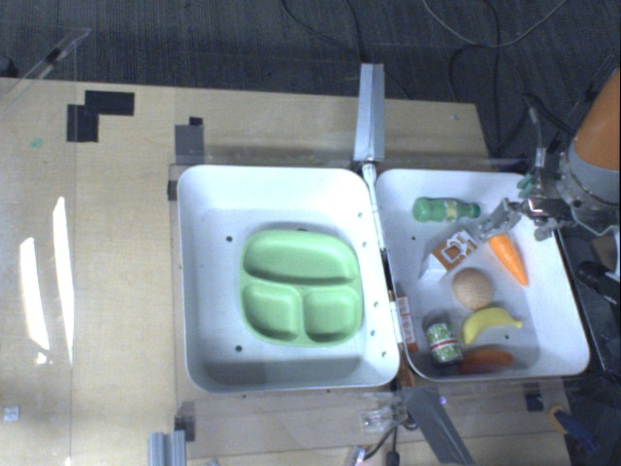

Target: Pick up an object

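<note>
Camera view puts the carrot [508,258] in the right bin [574,352], just under your tool [505,217], whose state I cannot tell. Expect it light, stiff and slick; grip across its thick upper end.

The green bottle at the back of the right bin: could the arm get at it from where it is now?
Probably yes. The green bottle lies on its side with nothing on top of it, and the end effector hangs just beside it. The small carton sits close by but apart from it.
</note>
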### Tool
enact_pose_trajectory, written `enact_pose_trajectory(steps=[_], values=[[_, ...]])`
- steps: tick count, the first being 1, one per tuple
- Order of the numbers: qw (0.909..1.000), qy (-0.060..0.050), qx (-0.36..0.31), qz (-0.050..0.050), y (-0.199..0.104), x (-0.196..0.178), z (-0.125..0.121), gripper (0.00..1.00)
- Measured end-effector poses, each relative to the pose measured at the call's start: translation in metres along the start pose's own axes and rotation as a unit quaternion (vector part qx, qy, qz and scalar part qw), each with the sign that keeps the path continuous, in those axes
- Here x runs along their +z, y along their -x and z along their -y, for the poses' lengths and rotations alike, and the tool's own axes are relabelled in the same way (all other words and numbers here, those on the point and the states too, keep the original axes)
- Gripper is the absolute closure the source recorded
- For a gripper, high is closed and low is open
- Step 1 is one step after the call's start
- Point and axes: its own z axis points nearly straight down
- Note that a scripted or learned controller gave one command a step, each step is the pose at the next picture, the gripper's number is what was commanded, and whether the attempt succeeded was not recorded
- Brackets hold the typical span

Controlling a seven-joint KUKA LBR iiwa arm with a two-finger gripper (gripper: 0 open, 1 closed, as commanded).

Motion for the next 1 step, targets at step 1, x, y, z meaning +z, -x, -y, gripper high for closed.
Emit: enact_pose_trajectory(steps=[1], values=[[0.9963, 0.000, 0.086, 0.000, 0.0207, -0.0205, 0.0693, 0.00]])
